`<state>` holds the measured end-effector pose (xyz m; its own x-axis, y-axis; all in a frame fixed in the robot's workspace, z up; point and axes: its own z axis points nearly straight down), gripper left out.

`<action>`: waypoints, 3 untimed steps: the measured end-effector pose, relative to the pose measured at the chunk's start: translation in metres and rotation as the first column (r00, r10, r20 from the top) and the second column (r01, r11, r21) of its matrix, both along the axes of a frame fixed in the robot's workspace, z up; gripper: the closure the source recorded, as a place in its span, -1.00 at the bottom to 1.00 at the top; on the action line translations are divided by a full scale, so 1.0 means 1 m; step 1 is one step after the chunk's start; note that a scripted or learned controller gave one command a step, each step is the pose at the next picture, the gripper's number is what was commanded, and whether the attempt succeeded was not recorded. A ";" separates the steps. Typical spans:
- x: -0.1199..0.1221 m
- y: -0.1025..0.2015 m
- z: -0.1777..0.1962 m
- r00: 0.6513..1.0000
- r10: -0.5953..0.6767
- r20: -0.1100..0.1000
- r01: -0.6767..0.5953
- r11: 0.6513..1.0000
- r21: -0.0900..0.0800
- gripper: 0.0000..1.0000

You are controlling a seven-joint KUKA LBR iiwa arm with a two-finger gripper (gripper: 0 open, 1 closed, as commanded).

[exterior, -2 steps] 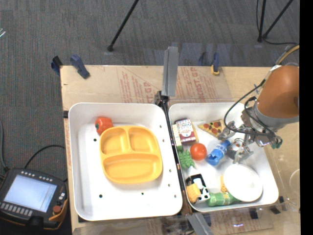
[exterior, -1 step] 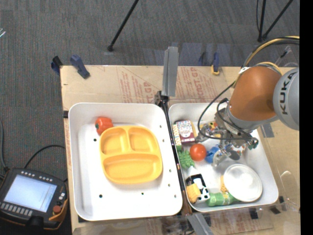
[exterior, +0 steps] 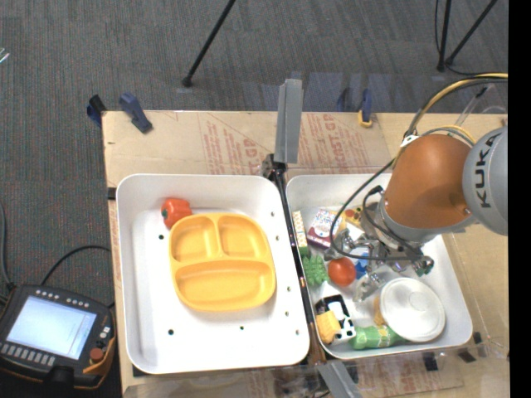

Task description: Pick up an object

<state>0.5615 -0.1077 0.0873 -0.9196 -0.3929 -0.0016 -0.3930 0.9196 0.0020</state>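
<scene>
My gripper (exterior: 370,270) hangs low inside the right bin (exterior: 459,301), under the orange wrist band, amid a cluster of small items. Just to its left lies a red tomato-like ball (exterior: 340,270), and a small blue piece (exterior: 362,265) sits right against it. A white bowl (exterior: 412,308) rests just below and to the right of the gripper. The arm covers the bin's upper right part.
The right bin also holds a green leafy toy (exterior: 313,268), a colourful box (exterior: 321,222), a yellow and black-and-white piece (exterior: 333,318) and a green bottle (exterior: 373,337). In the left bin (exterior: 137,305) are a yellow divided plate (exterior: 222,260) and a red pepper (exterior: 175,211).
</scene>
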 end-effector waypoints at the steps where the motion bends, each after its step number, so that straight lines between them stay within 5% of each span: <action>1: 0.018 0.002 0.000 0.999 -0.038 0.001 0.038 0.999 0.000 -1.00; 2: 0.064 -0.013 0.000 0.999 0.049 -0.002 -0.049 0.999 0.001 -1.00; 3: 0.037 -0.079 0.001 0.982 0.189 0.002 -0.189 0.982 -0.001 -1.00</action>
